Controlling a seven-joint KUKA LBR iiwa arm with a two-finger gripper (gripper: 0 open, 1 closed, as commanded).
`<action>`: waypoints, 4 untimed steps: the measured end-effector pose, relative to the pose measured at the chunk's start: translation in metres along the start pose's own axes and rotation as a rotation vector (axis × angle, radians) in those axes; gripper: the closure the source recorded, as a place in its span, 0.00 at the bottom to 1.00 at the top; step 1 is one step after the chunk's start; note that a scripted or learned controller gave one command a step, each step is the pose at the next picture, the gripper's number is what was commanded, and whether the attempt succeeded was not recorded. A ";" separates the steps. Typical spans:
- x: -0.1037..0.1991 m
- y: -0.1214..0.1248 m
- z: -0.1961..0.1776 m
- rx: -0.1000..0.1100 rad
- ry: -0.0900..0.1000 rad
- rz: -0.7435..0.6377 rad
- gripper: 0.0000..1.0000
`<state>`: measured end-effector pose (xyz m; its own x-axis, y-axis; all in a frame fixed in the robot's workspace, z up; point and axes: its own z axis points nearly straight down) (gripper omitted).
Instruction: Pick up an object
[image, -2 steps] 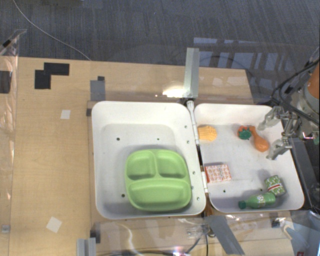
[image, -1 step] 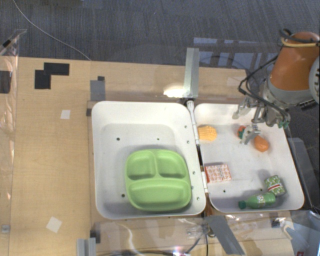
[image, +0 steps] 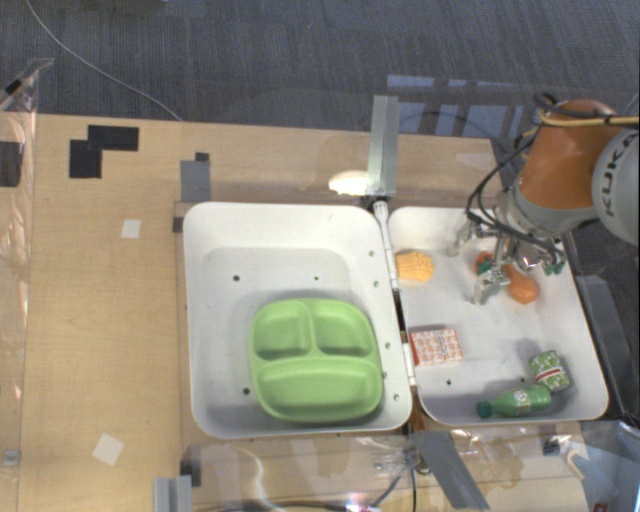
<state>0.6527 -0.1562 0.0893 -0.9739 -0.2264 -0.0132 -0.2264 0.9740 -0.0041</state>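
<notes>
**In the right bin, far half: gripper low over an orange object**

In the far right part of the right bin (image: 590, 350), the gripper (image: 502, 272) hangs from the grey arm (image: 570, 170), whose orange band sits just above the wrist. Two pale metal fingers (image: 487, 290) point down and slightly leftward toward the bin floor. They stand a moderate way apart, with nothing between them.

Item 1. Orange object (image: 523, 290), rounded, on the bin floor just right of the fingertips; whether it touches a finger cannot be told. A small reddish bit (image: 484, 265) shows at the left side of the gripper; what it is cannot be made out.

Item 2. Yellow object (image: 414, 266), rounded and textured, left of the gripper, near the wall between the bins.

Item 3. Flat packet (image: 435, 346), white with a red pattern, nearer than the gripper, toward the bin's left side.

Item 4. Green can (image: 549, 369), with red and white markings, lying tilted at the near right.

Item 5. Green bottle (image: 514, 402), on its side along the near wall, just beside the can.

Item 6. Left bin (image: 200, 300), holding a green divided tray (image: 317, 359) with three compartments, in its near half.

Item 7. Wooden bench (image: 90, 320), bearing both bins, with black marks at the far left.
</notes>
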 end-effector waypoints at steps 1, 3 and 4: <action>-0.005 0.001 -0.015 0.004 -0.012 -0.006 1.00; 0.043 0.092 -0.098 0.000 0.008 0.652 1.00; 0.090 0.148 -0.162 -0.002 0.001 0.391 1.00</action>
<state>0.5296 -0.0325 0.2495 -0.9868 0.1616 -0.0118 0.1616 0.9869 0.0031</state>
